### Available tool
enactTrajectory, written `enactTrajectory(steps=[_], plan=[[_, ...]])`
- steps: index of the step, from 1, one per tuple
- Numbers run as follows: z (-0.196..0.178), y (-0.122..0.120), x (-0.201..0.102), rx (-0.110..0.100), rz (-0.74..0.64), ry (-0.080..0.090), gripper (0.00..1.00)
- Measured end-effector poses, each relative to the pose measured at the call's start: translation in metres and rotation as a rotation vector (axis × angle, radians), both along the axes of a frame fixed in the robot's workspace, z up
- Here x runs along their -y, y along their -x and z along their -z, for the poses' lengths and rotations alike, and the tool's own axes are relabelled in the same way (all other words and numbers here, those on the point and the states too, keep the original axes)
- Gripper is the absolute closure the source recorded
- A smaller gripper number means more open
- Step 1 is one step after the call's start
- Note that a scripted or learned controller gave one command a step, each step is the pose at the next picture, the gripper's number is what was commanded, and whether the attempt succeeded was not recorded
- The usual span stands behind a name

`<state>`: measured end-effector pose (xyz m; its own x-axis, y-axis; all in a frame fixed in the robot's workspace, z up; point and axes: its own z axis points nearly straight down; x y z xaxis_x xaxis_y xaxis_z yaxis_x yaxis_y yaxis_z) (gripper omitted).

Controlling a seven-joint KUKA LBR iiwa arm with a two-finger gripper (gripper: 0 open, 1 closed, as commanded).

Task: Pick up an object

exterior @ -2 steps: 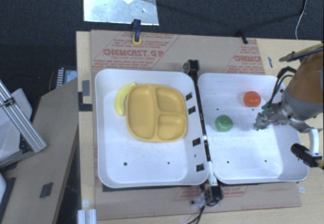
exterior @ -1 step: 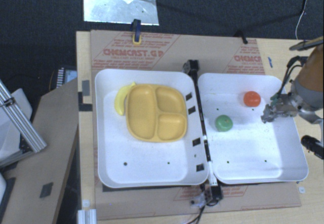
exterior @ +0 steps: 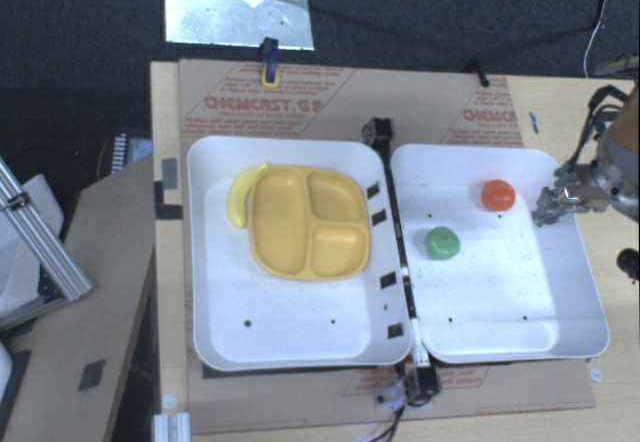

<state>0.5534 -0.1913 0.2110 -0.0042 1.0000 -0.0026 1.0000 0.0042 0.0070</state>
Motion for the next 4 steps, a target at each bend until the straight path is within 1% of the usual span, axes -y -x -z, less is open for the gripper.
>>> enactTrajectory(steps=[1, 2, 3, 4], plan=[[0.007, -0.015, -0.056, -0.004, -0.005, -0.003, 1.0], [0.008, -0.022, -0.1, -0.004, -0.005, -0.003, 1.0], [-0.006, -0.035, -0.149, -0.004, -0.005, -0.004, 1.0], [0.001, -0.042, -0.202, -0.005, -0.005, -0.004, 1.0]])
